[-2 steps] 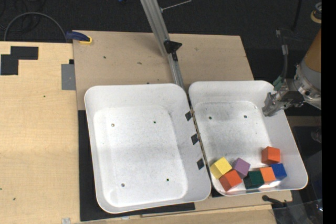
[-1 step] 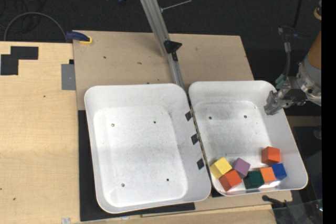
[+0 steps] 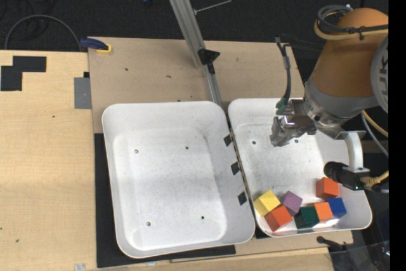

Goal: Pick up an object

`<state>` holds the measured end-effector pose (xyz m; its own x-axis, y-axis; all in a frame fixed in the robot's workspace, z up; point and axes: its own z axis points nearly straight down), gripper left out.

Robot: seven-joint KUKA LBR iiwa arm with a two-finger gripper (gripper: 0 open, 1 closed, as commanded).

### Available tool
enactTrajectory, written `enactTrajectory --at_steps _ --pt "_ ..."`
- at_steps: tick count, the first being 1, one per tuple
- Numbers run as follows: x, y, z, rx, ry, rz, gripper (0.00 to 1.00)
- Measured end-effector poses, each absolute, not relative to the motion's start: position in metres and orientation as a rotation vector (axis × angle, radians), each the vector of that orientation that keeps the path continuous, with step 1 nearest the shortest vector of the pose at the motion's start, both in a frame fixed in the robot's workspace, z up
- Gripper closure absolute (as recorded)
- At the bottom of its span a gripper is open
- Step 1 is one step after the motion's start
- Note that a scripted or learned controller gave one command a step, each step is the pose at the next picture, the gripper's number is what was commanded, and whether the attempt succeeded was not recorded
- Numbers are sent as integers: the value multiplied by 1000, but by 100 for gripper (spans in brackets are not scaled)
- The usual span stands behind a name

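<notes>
Wood counter w/ two white bins. Left bin at 9 o'clock, right bin at 3. End effector hangs over right bin's upper part, nothing seen in it; finger spread can't tell. Blocks cluster at 5 o'clock corner: yellow cube, purple cube, red cube, green cube, orange cube, blue cube, red-orange cube.

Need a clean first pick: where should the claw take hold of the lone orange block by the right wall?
Take the orange block from above, across the two faces that look free. It sits apart from the cluster, so the claw likely has room; the bin wall is close.
</notes>
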<state>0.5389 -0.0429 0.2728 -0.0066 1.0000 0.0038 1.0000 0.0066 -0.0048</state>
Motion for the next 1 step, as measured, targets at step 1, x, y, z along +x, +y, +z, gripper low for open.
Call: enactTrajectory --at_steps 1 --pt "527 10 356 -2216 -2231 -9 100"
